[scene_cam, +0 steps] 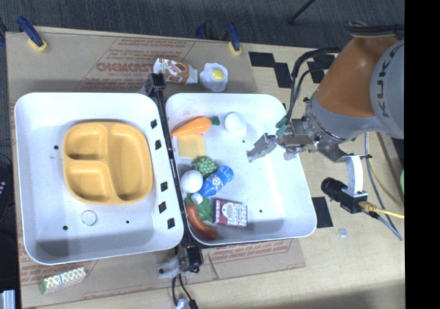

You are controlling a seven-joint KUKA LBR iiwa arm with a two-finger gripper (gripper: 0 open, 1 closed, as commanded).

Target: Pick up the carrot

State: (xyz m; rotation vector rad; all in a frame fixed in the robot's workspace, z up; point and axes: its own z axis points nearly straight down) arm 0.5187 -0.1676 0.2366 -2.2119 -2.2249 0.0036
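Your end effector (265,146) hangs over the right bin (292,194), well apart from the carrot (192,126); I cannot tell its opening. The carrot lies at the bin's upper left, touching the yellow cheese slice (192,146), near the white egg (234,123). A sloppy descent may catch these instead.

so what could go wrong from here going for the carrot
1. The carrot lies at the right bin's upper left, close to the divider wall and touching the yellow cheese slice, so the gripper could catch either on the way down.
2. The white egg sits between gripper and carrot; a straight move across might knock it.
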